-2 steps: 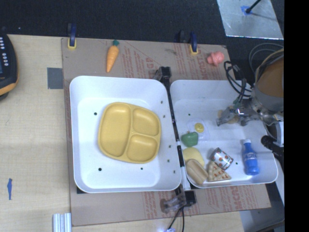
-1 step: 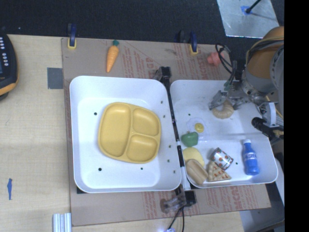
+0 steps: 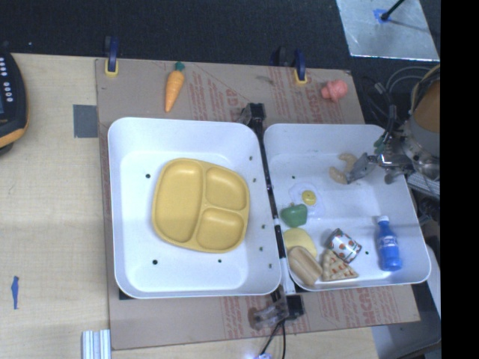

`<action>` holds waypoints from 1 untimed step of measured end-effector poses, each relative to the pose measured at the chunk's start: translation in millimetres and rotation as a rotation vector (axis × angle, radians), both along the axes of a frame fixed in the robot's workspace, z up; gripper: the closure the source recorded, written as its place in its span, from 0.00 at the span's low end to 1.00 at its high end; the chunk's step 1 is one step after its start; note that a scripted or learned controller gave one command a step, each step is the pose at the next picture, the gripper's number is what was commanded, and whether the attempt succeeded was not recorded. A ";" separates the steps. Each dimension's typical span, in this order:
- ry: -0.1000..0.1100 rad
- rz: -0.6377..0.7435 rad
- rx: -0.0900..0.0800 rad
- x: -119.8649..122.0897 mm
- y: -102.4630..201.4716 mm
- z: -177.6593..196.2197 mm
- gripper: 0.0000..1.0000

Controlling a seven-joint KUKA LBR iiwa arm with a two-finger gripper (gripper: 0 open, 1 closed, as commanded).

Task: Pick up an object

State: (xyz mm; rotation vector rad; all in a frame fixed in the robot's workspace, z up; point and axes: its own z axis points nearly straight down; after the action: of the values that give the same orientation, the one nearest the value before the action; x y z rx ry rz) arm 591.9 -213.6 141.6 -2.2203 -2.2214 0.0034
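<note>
Nearest the camera, along the front edge of the right bin (image 3: 419,271), toy foods crowd together: a hot dog in a bun (image 3: 303,265), a pizza slice (image 3: 338,268) just beside it, and a pale yellow rounded piece (image 3: 299,239) touching the hot dog's upper end. A small printed can (image 3: 344,243) lies tilted on its side above the pizza slice. To the right of these, a blue bottle with a white cap (image 3: 388,244) lies on the bin floor, cap pointing away from the camera. A green pepper-like piece (image 3: 294,215) sits against the bin's left wall, with a small yellow round object (image 3: 308,197) just behind it.

Across the divide, the left bin (image 3: 127,200) holds a yellow three-compartment plate (image 3: 200,203), lying flat and somewhat rotated near the bin's middle.

Farther back in the right bin, a tan curved object (image 3: 343,167), hard to identify, lies on the floor. The gripper (image 3: 361,167) reaches in from the right at the same depth, its dark fingertips right beside that tan piece; nothing can be seen between them, and whether the fingers are spread or closed cannot be told at this size.

Beyond the bins, on the brown board (image 3: 217,96), a toy carrot (image 3: 174,86) lies to the left and a pink lump (image 3: 334,89) to the right, with blue-and-yellow clamps (image 3: 111,54) along the board's far edge.
</note>
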 end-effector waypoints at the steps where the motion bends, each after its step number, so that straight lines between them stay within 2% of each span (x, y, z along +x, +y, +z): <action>1: 0.012 0.000 0.005 -89.1 1.5 -53.2 0.00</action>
State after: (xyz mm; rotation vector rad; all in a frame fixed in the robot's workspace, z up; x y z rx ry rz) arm 502.8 -212.1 88.4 -2.2122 -2.2128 0.0111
